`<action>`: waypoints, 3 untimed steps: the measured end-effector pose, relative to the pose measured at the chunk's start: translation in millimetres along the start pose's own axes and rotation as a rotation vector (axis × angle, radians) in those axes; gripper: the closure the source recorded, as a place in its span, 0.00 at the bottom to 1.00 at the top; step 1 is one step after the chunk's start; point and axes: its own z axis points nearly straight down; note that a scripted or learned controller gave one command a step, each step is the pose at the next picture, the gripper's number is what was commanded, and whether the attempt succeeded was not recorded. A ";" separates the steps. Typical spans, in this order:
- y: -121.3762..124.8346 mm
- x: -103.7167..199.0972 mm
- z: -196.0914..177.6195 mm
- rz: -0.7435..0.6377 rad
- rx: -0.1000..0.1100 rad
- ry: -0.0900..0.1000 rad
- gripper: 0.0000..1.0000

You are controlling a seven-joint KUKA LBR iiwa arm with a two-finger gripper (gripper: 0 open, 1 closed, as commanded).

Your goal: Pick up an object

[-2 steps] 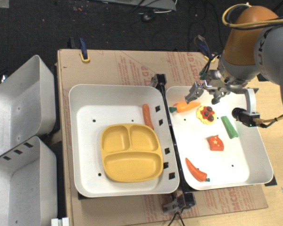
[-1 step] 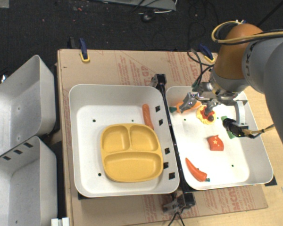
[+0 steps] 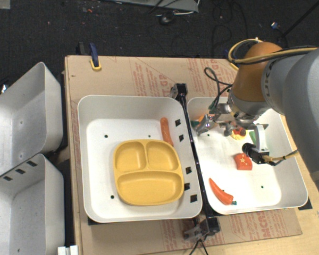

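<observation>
My gripper point(image 3: 235, 125) hangs low over the far part of the right bin point(image 3: 266, 195), under the orange band of the wrist. A small yellow and red object point(image 3: 238, 134) lies right beneath it, partly hidden by the gripper. A red block point(image 3: 243, 162) sits just in front of the gripper, near the bin's middle. A red chili pepper with a green stem point(image 3: 221, 191) lies at the bin's near left. A small orange and green item point(image 3: 201, 124) rests by the bin's left wall.
The left bin point(image 3: 95, 142) holds a yellow divided plate point(image 3: 148, 172) and an orange sausage-shaped piece point(image 3: 165, 130) by its right wall. A black divider point(image 3: 190, 142) runs between the bins. A cable point(image 3: 279, 158) trails from the gripper toward the right.
</observation>
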 end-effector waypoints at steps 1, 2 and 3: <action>1.3 -0.3 -13.6 0.001 -0.006 -0.001 1.00; 10.9 -5.5 -63.7 -0.001 -0.009 -0.001 1.00; 12.4 -4.9 -128.4 -0.002 -0.011 -0.002 1.00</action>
